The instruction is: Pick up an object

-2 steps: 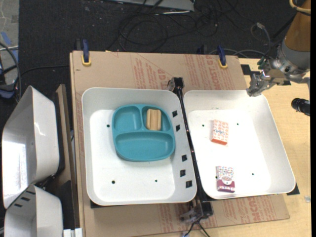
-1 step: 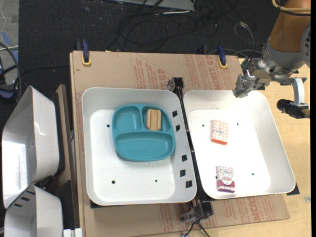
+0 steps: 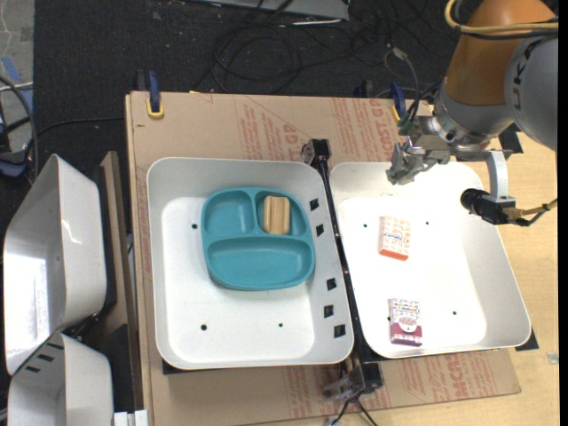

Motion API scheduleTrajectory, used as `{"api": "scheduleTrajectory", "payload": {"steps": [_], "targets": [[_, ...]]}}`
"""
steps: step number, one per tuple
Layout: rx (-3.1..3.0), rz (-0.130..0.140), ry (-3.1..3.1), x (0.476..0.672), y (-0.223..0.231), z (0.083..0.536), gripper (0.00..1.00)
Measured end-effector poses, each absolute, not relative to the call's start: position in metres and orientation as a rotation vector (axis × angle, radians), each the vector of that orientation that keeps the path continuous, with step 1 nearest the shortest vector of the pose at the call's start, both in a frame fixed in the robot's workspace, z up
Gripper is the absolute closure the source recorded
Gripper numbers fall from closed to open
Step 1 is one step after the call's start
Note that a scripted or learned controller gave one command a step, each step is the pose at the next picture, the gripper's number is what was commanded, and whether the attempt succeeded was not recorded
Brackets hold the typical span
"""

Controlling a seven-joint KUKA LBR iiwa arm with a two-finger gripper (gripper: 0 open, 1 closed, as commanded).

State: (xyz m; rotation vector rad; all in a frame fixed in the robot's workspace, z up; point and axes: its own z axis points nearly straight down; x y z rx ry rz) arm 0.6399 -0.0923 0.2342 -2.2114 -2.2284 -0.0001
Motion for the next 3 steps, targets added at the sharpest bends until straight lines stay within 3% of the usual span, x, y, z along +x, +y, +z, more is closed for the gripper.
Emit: {"api": "scheduleTrajectory", "payload": {"steps": [2, 3], "targets": [[-2.214, -0.001, -2.23, 0.629, 0.013, 0.236, 1.0], [-2.212, -0.004, -2.232, 0.633, 0.073, 0.241, 1.0]]}}
